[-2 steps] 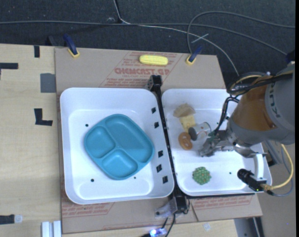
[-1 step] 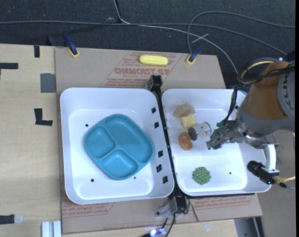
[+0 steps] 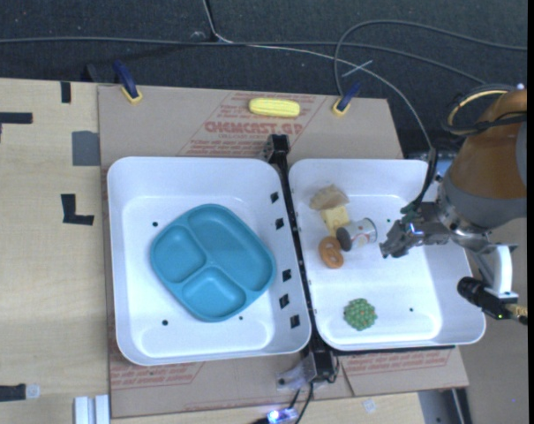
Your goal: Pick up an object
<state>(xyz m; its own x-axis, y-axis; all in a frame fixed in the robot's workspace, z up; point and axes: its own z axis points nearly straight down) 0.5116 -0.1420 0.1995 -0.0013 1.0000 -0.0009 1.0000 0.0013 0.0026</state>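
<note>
Objects for picking are lying in the right bin point(image 3: 425, 325), none lifted yet: you are looking at 1 orange ring point(image 3: 331, 253), 1 yellow block point(image 3: 336, 218) under a tan piece point(image 3: 327, 198), 1 small cylinder point(image 3: 357, 233) and 1 green ball point(image 3: 360, 314). The gripper point(image 3: 397, 244) is hovering just right of the cylinder, carrying nothing visible. Whether the pincer is wide or narrow, I cannot tell. The pick is remaining entirely to do.

We see even, fairly bright overhead light, faint soft shadows inside the white bins point(image 3: 130, 237), mild overall blur, no harsh glare.
</note>
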